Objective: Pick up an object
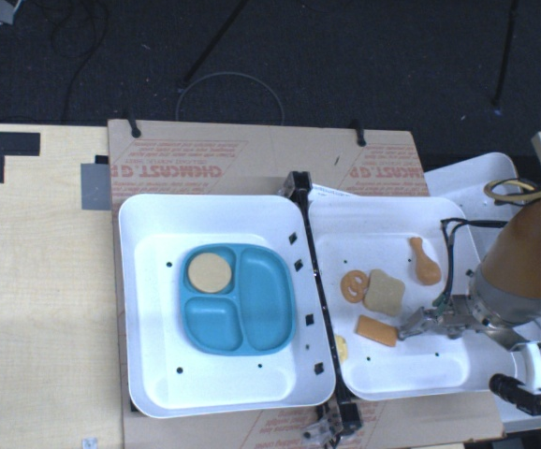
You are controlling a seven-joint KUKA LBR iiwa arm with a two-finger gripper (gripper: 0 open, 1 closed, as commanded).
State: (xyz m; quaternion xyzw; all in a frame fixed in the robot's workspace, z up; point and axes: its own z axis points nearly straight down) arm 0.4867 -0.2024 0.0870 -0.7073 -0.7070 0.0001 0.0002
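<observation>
Gripper (413,325) is seen low in the right bin (411,386), fingertips just beside the orange block (375,330); finger state cannot be told. Approach step is judged in hand; a closing on the block is called for next. Nearby lie a tan slice (385,291), pretzel (354,285) and drumstick (425,261). Wrist is cut off at right.

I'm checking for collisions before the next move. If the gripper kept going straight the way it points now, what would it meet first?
The gripper points left across the right bin. First in that line is probably the orange block, just ahead of its tip. Its height above the block is unclear, so it might pass over.
</observation>
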